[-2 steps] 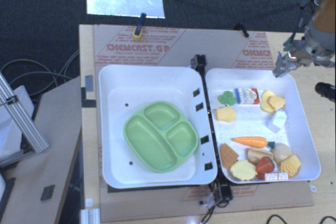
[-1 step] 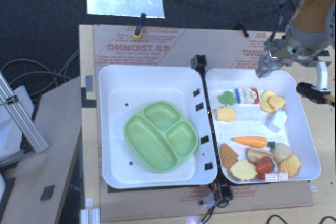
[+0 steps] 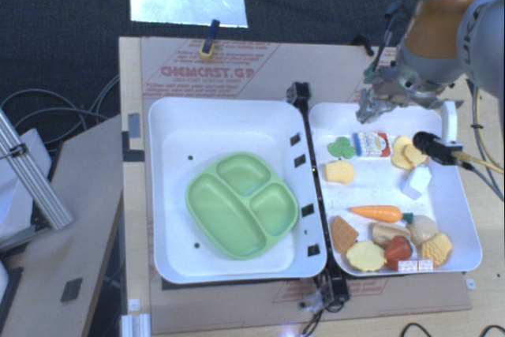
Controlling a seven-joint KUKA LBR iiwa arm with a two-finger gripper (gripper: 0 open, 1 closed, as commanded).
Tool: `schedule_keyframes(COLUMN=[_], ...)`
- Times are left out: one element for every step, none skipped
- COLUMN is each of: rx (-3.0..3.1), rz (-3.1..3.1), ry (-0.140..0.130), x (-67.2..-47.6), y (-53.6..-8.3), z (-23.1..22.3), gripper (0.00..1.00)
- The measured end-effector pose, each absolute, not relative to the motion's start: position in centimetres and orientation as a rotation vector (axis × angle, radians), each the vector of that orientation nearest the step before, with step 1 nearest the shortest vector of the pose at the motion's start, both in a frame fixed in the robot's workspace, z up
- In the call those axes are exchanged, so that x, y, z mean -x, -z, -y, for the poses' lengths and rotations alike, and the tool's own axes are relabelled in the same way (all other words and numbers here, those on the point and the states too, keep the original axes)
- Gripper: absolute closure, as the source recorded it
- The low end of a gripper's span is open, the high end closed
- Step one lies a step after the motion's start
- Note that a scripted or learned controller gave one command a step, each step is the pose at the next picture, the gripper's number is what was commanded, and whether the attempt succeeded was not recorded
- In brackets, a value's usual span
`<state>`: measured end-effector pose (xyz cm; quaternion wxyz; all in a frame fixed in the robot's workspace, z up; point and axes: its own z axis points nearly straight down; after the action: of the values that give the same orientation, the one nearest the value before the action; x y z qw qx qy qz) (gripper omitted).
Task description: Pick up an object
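Carrot point(image 3: 376, 212) lies apart in right bin point(image 3: 465, 229); my gripper point(image 3: 369, 111) hovers high, fingers' state I cannot tell; descend straight.

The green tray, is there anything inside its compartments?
Nothing lies in the green tray: its three compartments are bare. It rests in the left bin; the bin floor under it is covered.

Only thing I can actually read here is the red print on the brown cardboard sheet point(image 3: 213, 67) lying under the two bins, which says "CHEMCAST GP" in big letters, upside-ish from this angle, with smaller lines around it too tiny to make out. The little packet point(image 3: 371, 144) in the right bin has a printed label, but it's just a blur.
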<state>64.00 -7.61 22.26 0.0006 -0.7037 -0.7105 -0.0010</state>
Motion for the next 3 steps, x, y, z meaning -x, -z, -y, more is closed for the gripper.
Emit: schedule_keyframes(rx=[2.211,2.210,2.212], rz=[2.229,2.230,2.229], ry=[0.001,0.002,0.000], x=[-62.3,-61.6,-60.5], y=[-21.6,-22.0,-21.4], z=[1.8,-2.6,-5.5], gripper=[1.00,1.00,1.00])
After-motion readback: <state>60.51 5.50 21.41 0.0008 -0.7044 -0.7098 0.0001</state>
